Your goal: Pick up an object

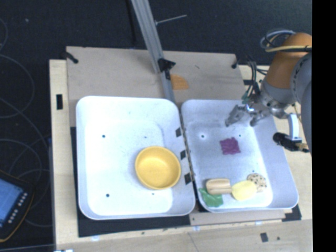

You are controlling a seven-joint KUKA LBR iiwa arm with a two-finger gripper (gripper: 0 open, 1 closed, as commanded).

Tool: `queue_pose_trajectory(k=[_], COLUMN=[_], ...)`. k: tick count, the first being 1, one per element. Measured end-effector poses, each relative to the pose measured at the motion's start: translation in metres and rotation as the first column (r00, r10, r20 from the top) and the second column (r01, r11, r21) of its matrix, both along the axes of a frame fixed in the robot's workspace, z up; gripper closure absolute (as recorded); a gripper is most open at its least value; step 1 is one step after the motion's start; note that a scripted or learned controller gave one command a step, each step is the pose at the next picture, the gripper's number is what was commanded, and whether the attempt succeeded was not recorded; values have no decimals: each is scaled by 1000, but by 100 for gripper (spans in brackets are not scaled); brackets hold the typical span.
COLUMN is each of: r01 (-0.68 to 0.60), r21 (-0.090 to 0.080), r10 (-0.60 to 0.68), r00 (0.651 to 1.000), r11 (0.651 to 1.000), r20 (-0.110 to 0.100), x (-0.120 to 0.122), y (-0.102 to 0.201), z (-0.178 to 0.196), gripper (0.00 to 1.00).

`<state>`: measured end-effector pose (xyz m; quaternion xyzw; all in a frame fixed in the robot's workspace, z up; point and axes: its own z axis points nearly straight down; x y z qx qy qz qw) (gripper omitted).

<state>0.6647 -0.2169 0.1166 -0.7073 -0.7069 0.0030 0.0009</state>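
Two-finger gripper (244,116) spread wide, empty, upper right of frame above flat purple square (229,146); pick not yet made.

Cut-off, covered and unclear parts of the bench scene

The arm (291,70) runs out of view at the right; the handheld screen (11,203) is cropped at the left edge; a green item (210,198) lies partly under the tan block (218,186); the speckled round piece (256,180) behind the yellow lump (244,190) is too small to identify
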Motion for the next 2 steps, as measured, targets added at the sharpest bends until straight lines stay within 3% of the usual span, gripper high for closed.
queue_pose_trajectory(k=[1,2], r01=[-3,-3], r21=[-5,1], r10=[3,3], r00=[1000,1000], r11=[1000,1000], r20=[10,15], x=[3,6], y=[-1,-1], z=[17,83], gripper=[100,100])
